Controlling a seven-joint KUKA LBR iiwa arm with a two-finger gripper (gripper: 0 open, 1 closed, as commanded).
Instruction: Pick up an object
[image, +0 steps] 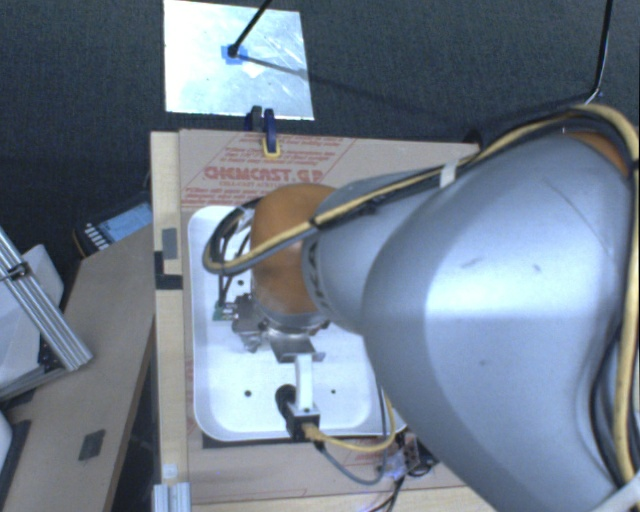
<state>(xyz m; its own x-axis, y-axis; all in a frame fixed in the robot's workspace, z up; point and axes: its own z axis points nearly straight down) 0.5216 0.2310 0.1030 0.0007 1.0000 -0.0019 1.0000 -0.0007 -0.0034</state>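
Here's the big grey arm (480, 300), reaching in from the right and covering most of the tabletop (170, 340), with its orange band (280, 250) sitting just above the wrist. The pincer (283, 342) hangs low over the shallow white plastic bin (225, 405), roughly over the bin's middle. That puts it on the left half of the tabletop, nearer the near edge than the far edge, where a brown paper-faced board with red lettering (265, 170) peeks out. Is the pincer apart or together? I cannot tell, because the wrist blocks the working end from up here. Now the object to be picked. The bare strip of bin floor along the left and near rims is plain white with a couple of dark specks too small to name. Anything being gone for would sit straight under the pincer, hidden by the wrist, and exactly where I cannot tell. My read on handling is only a guess. A bin this shallow suggests something small and light, probably stiff enough for a two-sided pinch. I'd take it across its narrowest part, near its middle. That smooth white floor looks slick, so a glancing touch could send a light piece skidding toward a rim instead of into the grip.
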